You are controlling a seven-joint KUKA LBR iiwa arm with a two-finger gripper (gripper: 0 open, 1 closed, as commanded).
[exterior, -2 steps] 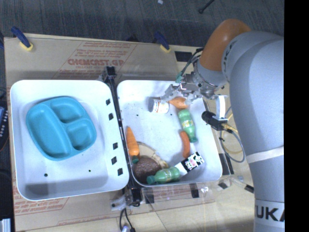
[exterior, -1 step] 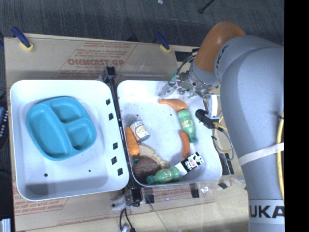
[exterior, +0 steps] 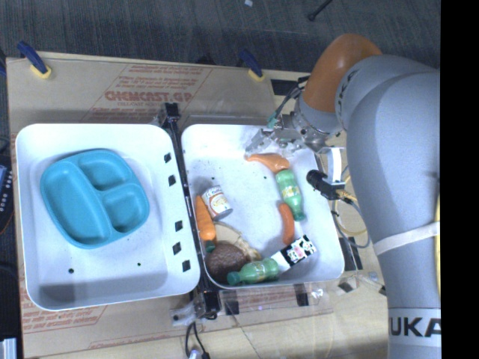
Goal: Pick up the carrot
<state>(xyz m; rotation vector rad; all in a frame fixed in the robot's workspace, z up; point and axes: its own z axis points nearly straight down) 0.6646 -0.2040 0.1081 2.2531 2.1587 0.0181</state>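
The carrot (exterior: 205, 220) is a tapered orange piece lying lengthwise against the left wall of the right bin (exterior: 224, 136). It sits beside a small tin can (exterior: 216, 201). My gripper (exterior: 274, 139) hangs low at the far end of the right bin, well to the upper right of the carrot. Directly beneath the gripper lies a curved orange sausage-like piece (exterior: 267, 159). The wrist hides the gripper's tip.
The right bin also holds a green bottle (exterior: 290, 191), a second orange-red sausage (exterior: 287, 224), a cow-patterned carton (exterior: 298, 251), another green bottle (exterior: 254, 273) and a brown round item (exterior: 224, 259). In the left bin (exterior: 45, 275) is a blue divided tray (exterior: 94, 196).
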